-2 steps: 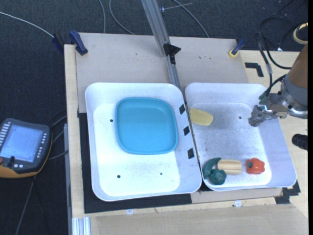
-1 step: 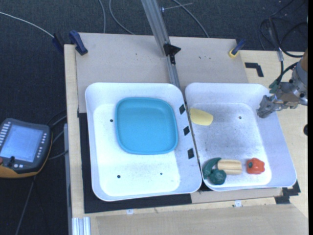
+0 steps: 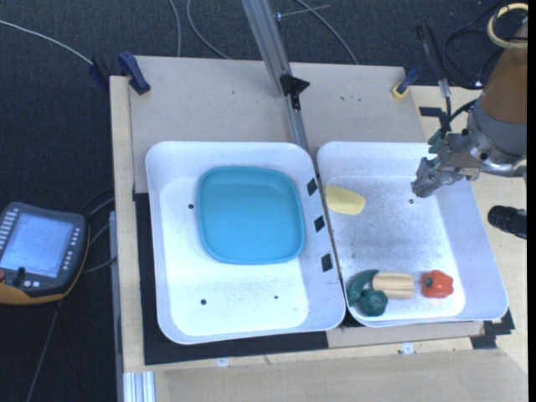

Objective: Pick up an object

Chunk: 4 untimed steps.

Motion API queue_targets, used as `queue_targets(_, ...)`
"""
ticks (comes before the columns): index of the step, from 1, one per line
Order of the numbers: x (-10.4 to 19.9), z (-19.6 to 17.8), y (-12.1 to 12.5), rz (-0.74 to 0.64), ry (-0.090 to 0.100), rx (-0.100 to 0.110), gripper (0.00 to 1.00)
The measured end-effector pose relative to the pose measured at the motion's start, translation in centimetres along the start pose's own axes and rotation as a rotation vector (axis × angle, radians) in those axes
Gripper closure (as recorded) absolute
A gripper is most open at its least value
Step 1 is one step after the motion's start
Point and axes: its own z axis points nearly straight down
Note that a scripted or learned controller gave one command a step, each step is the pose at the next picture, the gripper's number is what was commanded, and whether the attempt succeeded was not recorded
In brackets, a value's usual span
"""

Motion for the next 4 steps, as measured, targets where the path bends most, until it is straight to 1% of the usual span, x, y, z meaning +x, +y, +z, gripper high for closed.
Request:
queue_targets(1,6.1,0.7,0.4,-0.001,0.001,0.001,1.0)
queue_targets(3,16.1,2.5,-1.4,-0.001,0.001,0.002,1.0)
queue_targets(4,22.2,2.9,-1.2,-0.002,0.001,0.002,1.0)
